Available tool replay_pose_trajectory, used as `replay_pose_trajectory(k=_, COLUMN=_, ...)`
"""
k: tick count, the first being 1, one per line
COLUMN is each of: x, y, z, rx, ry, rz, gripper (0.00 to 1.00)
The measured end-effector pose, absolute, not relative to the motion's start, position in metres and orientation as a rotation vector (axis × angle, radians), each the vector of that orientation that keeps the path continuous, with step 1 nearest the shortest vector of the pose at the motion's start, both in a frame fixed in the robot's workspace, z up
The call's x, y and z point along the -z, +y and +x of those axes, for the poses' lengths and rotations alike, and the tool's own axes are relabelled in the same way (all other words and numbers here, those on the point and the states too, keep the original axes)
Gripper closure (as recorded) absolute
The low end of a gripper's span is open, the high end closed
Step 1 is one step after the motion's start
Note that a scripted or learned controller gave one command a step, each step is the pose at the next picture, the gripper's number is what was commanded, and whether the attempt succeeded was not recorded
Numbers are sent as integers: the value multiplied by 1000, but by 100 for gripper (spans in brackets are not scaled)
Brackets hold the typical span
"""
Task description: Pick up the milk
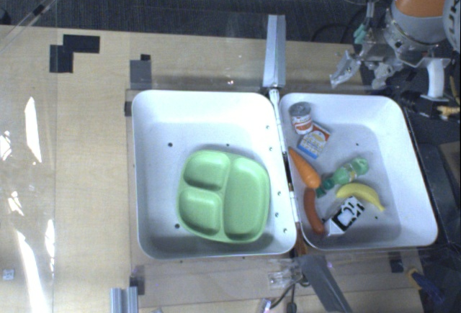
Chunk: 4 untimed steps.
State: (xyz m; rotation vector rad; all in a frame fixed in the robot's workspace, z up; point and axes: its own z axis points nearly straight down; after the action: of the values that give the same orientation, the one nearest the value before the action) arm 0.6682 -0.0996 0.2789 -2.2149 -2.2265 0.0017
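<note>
Hovering above the far edge of the right bin [414, 160], the hand [358, 63] has its fingers spread and grips nothing, while the milk [313, 142] carton lies in that bin's far left part, just beside a can [300, 117].

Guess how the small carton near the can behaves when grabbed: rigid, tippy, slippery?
The milk carton lies flat on the right bin, so it probably won't roll or tip. It looks like a small toy box, likely light and stiff. It touches the carrot, which may shift.
</note>
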Motion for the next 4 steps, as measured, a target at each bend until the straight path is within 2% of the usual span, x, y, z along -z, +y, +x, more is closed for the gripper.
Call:
replay_pose_trajectory(k=1, x=-181, y=-45, z=597, rx=-1, ry=-2370, rz=-2060, gripper=0)
replay_pose_trajectory(k=2, x=-88, y=-107, z=573, rx=10, ry=-2495, rz=-1923, gripper=0)
replay_pose_trajectory(k=3, x=-187, y=-73, z=573, rx=8, ry=-2582, rz=-1803, gripper=0)
replay_pose_trajectory(k=4, x=-96, y=-145, z=489, rx=5, ry=-2150, rz=-2297, gripper=0)
